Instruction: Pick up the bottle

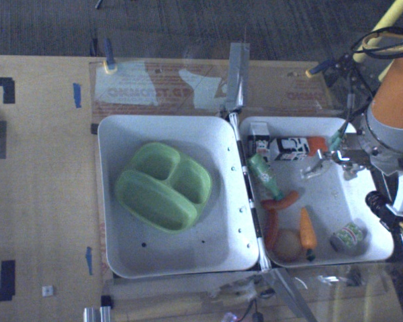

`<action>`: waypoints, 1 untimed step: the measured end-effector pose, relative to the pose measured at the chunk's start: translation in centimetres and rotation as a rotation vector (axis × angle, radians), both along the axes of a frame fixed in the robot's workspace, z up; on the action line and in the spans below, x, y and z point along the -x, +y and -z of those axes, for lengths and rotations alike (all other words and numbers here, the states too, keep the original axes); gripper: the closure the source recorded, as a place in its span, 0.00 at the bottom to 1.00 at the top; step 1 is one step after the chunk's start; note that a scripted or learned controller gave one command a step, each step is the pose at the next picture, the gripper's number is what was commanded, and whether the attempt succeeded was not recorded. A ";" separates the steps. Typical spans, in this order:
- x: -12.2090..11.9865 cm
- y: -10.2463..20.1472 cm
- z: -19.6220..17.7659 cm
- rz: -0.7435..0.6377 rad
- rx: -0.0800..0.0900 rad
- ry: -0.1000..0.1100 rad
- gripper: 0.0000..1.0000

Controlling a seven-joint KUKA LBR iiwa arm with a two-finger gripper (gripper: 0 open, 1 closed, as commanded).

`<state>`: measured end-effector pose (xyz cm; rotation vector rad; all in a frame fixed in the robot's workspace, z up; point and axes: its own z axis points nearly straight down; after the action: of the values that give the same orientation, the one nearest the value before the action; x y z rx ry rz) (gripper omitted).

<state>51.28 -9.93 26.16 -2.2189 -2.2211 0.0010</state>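
With nothing held and its opening impossible to judge, the pincer (326,161) was best steered toward nine o'clock and lowered squarely over the green bottle (263,175).

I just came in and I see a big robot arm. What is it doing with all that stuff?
The arm reaches in over the right bin, where its gripper hangs low near the carton. It is meant to pick up the bottle, which lies by the bin's left wall, untouched. A sausage, a carrot, a potato and a small can lie there too. The left bin holds a green tray.
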 end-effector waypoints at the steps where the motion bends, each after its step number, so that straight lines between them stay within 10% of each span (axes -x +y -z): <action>1: 3.4 2.7 6.8 -0.002 0.001 0.000 0.00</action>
<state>47.90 -7.27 19.38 -2.2177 -2.2234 0.0013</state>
